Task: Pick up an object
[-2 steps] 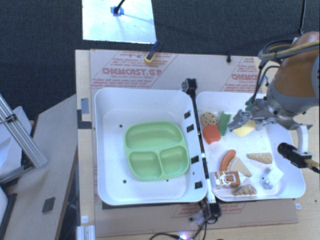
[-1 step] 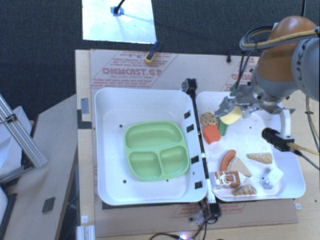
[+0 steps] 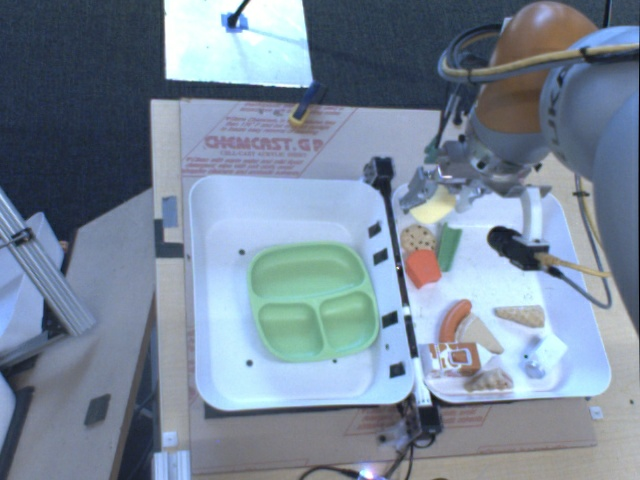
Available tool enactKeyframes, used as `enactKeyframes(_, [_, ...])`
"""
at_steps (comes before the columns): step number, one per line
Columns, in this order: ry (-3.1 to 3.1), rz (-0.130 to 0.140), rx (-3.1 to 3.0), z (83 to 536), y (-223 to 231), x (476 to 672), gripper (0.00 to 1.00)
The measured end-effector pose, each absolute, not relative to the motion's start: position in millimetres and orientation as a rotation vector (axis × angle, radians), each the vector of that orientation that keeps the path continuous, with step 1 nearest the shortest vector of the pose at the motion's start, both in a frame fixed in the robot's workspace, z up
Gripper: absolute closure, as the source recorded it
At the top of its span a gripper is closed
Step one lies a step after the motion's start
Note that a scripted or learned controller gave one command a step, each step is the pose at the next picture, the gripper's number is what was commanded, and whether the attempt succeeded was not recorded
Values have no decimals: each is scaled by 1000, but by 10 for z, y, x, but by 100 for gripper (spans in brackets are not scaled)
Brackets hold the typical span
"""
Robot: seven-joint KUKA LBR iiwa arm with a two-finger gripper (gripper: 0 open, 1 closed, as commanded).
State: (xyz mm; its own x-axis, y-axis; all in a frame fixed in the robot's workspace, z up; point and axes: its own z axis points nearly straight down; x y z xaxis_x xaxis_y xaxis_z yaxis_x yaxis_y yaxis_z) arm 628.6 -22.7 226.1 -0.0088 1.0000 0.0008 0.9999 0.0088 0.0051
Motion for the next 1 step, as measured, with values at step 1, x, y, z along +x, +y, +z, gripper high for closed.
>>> enactKeyframes(1, [2230,5,2211,2291,206,6451,100])
